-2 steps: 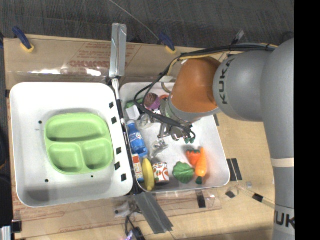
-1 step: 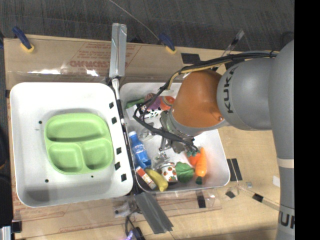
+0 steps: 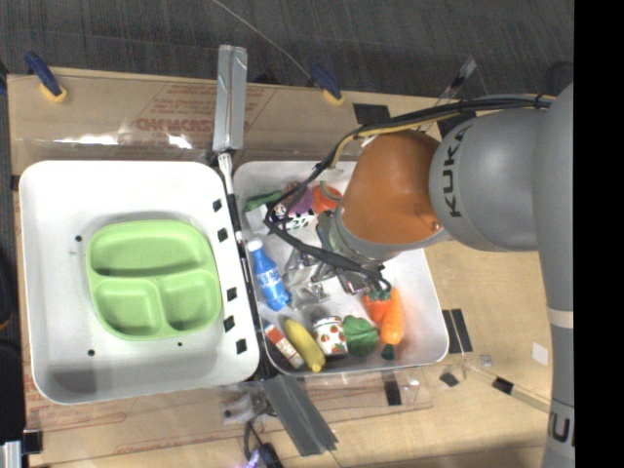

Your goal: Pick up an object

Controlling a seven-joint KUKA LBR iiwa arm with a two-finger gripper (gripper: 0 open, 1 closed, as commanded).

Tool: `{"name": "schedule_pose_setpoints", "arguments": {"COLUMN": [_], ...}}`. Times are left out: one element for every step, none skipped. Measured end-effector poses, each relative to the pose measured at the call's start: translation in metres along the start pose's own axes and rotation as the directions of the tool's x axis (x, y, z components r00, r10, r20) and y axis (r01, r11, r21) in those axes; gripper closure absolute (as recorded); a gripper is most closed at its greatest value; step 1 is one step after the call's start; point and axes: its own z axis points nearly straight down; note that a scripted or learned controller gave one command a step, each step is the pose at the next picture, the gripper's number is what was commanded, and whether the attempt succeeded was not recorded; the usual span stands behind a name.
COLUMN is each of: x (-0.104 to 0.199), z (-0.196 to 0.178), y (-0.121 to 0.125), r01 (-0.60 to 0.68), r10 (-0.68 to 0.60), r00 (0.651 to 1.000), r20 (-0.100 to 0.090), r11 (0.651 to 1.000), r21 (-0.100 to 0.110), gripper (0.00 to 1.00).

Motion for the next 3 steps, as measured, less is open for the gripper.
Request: {"name": "schedule_pose_setpoints", "arguments": {"x": [0.015, 0.015, 0.042], "z": [0.013, 0.013, 0.005], "y": [-0.061, -0.060, -0.005], "r01": [0.249, 0.249, 0.308], "r10": [-0.249, -0.249, -0.308], "r00": [0.969, 0.968, 0.951], "r20": [-0.004, -0.004, 0.000], "r11": [0.969, 0.968, 0.951], "r21": [-0.008, -0.009, 0.014], "gripper": [1.00, 0.00, 0.00]}}
